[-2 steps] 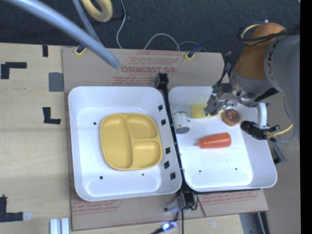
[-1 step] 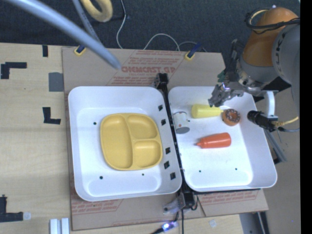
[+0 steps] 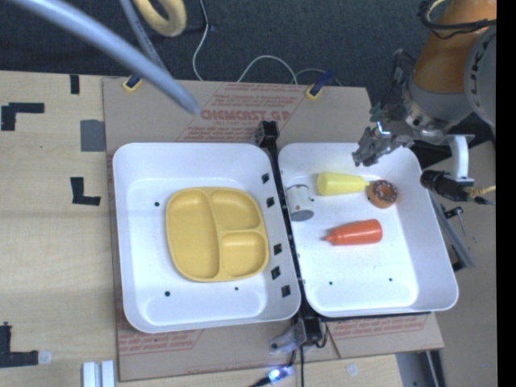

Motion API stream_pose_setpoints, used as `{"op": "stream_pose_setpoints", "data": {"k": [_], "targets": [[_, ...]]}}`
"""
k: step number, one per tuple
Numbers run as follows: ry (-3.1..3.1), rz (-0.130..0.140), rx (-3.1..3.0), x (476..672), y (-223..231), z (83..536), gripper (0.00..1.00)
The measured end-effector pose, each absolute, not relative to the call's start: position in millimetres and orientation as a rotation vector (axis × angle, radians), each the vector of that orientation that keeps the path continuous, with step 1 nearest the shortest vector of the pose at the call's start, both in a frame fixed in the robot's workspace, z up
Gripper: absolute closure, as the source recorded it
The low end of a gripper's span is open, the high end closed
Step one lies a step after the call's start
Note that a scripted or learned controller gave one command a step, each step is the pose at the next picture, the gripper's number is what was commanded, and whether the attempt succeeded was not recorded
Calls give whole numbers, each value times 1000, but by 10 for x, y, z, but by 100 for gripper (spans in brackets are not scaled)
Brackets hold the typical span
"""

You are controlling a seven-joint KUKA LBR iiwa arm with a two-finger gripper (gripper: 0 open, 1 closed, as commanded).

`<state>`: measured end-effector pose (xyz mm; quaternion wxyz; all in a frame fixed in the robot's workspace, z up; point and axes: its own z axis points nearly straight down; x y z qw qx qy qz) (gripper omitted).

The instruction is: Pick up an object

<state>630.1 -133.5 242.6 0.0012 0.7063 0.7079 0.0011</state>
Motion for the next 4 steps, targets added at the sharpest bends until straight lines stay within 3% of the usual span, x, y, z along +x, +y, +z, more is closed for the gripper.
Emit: {"op": "stream_pose_setpoints", "data": {"k": [4], "targets": [[2233, -1, 2215, 5795, 1003, 2192, 100]]}}
